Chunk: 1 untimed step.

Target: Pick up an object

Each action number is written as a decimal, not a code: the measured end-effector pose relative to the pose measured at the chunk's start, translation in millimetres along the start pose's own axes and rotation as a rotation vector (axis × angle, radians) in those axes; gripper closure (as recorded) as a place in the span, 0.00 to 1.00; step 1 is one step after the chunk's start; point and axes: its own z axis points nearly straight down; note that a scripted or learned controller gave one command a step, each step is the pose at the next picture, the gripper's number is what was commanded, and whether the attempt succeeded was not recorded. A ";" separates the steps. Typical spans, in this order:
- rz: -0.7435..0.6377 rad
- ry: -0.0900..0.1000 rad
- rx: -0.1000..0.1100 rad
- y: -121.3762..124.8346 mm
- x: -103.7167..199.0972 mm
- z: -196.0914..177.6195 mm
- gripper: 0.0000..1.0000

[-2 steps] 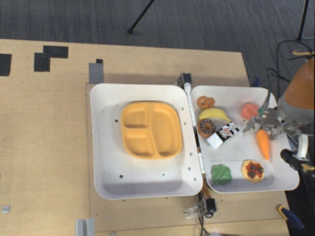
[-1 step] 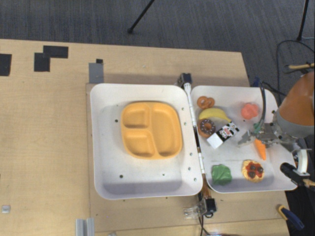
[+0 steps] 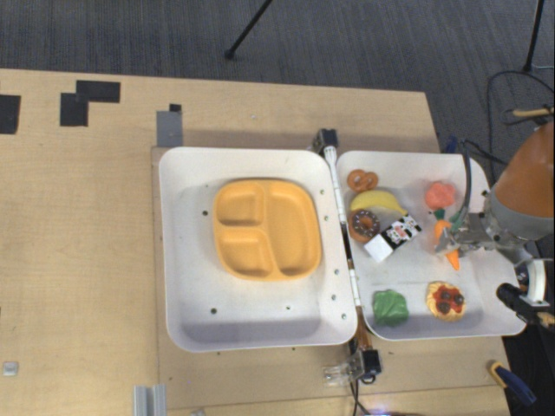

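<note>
Perhaps my gripper (image 3: 452, 242), clenched or released I couldn't tell, risked nudging the small orange toy (image 3: 453, 261) aside by descending off-centre.

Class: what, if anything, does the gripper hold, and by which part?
It cannot be told: the two-finger gripper is down at the small orange carrot toy, grasp unclear.

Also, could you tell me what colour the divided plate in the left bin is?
The divided plate is yellow-orange all over, as the camera view shows plainly.

Arm (image 3: 529, 180) cut off by the right edge. Gripper (image 3: 453, 237) blurred, fingers unreadable. Carrot (image 3: 451, 254) partly hidden beneath it.
</note>
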 end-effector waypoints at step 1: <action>-0.228 0.007 0.016 24.7 43.4 -10.6 1.00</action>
